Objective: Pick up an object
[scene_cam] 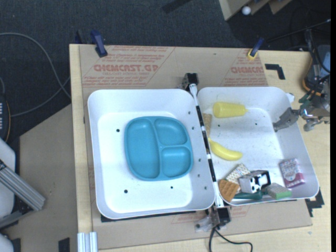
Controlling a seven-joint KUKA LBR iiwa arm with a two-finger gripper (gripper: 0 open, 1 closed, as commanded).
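Note:
The right bin (262, 96) holds several objects. A yellow cone-shaped piece (229, 109) lies at its far left and a yellow banana (226, 151) rests against the left wall. In the near corner sit two crackers (229, 189), a small grey block (245, 183), a black-and-white item (259, 180) and a green-handled tool (257, 196). A pink packet (291, 172) lies near the right wall. My gripper (287, 119) hangs over the bin's right rim, apart from all of these objects, with nothing seen in it.
The left bin (105, 114) carries a blue divided plate (157, 147). A black clamp (190, 80) sits between the bins at the far side. Blue and yellow clips (97, 42) hold the cardboard base. Cables run off the bench's left side.

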